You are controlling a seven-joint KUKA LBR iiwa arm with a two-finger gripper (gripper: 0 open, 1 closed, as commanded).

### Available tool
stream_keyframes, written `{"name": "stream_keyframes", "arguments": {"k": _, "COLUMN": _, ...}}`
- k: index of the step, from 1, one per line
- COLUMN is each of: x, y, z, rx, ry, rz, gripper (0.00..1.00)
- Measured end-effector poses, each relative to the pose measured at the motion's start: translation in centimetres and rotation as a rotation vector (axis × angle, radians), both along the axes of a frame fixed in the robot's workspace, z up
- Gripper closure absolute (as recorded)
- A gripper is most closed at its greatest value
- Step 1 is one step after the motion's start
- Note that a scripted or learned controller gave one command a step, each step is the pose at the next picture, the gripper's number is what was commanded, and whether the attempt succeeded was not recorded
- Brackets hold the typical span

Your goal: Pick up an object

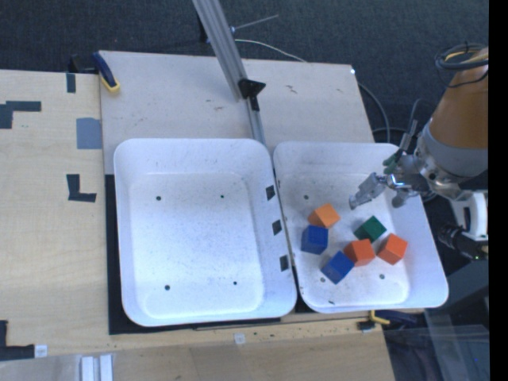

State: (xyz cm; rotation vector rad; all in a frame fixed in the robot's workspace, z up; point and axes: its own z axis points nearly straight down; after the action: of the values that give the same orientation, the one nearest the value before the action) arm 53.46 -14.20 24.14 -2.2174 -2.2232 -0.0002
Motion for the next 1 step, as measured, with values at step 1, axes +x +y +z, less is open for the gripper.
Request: {"name": "stream_keyframes", "arguments": {"k": 1, "x": -2.24, "y": 3.15, "z": -8.48, "rx": 0.002, "ry": 0.010, "rz": -0.001, "gripper": 0.00}}
